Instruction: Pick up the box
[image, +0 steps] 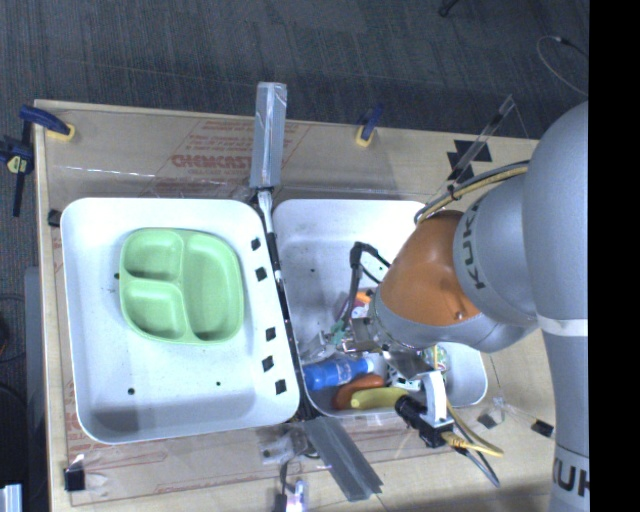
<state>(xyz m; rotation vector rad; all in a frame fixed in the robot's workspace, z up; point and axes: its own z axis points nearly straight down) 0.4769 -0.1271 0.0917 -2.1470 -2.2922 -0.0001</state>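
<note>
My arm's orange band (430, 280) and grey wrist hang low over the right bin (310, 230) and cover its middle and right part. The gripper (347, 335) points down at the bin's front left, into a small clutter of things, and the wrist hides most of it. Just in front of it lie a blue bottle-shaped thing (335, 375), an orange-red thing (350, 393) and a yellow banana-shaped thing (378, 398), packed together against the front wall. I cannot tell which thing under the wrist is the box.
The left bin (90, 400) holds a pale green divided plate (183, 285) at its back. A grey divider with black clips (272, 300) runs between the two bins. Bare white floor shows at the back left of the right bin.
</note>
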